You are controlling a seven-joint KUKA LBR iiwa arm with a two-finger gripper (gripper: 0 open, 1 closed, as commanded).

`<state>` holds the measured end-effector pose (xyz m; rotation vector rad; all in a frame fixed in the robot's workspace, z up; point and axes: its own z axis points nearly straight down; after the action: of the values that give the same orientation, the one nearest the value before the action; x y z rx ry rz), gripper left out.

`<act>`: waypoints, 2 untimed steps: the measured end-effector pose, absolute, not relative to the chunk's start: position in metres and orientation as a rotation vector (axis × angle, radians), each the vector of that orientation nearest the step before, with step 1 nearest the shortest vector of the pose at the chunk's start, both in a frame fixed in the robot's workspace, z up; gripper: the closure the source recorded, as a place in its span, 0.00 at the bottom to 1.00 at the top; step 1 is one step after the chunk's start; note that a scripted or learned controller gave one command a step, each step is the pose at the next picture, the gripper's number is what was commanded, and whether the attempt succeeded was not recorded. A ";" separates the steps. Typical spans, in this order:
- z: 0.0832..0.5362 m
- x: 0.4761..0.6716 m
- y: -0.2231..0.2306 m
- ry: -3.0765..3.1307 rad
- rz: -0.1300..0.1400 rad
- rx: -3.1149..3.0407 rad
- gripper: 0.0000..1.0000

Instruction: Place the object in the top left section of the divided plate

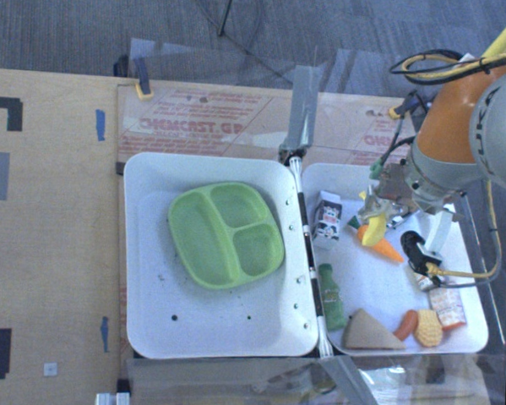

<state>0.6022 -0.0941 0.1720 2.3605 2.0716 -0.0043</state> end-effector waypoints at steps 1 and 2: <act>0.185 0.648 -0.005 2.095 0.000 2.340 1.00; 0.191 0.655 0.062 2.112 0.001 2.323 1.00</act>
<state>0.6554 0.0622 0.1914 2.3234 2.1119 0.0012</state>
